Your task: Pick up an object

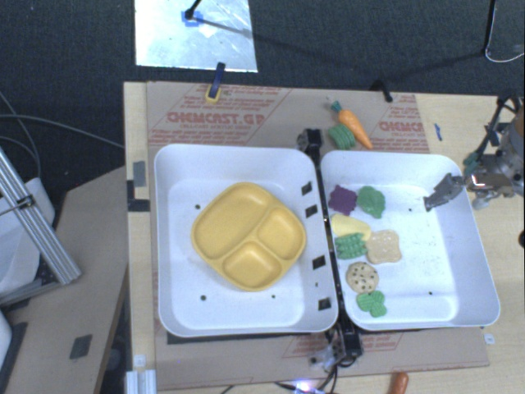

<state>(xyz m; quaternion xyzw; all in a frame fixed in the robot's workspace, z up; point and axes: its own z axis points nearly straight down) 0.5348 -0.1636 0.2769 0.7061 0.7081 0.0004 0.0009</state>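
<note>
Two shallow white bins are seen side by side on a cardboard-covered worktop (246,117), with the jaws (443,191) poised at the upper right of the right bin (443,261), above its bare floor and well apart from the toy foods gathered along that bin's left wall. Whether the jaws are spread or closed cannot be told, and nothing is seen held between them. The candidates for picking are clustered at centre frame: a purple piece (342,198) beside a green broccoli-like piece (372,201), a pale yellow wedge (349,223) below them, a green ridged piece (350,245) touching a tan cracker-like piece (384,248), then a chocolate-chip cookie (362,278) and a small green piece (373,304) nearest the lower edge. The step in hand is judged to be the approach, with no grasp yet made. A clean pick would probably be favoured by choosing a piece at the edge of the cluster, such as the broccoli-like piece or the small green piece, and by descending squarely so that neighbours are not nudged. The tight packing and the nearness of the bin's left wall are judged the main obstacles; flat pieces like the cookie may be hard to grip. A yellow divided plate (248,235) is seen in the left bin (176,302), and a toy carrot (354,124) with a green piece (342,136) lies outside the bins at upper centre.
</note>
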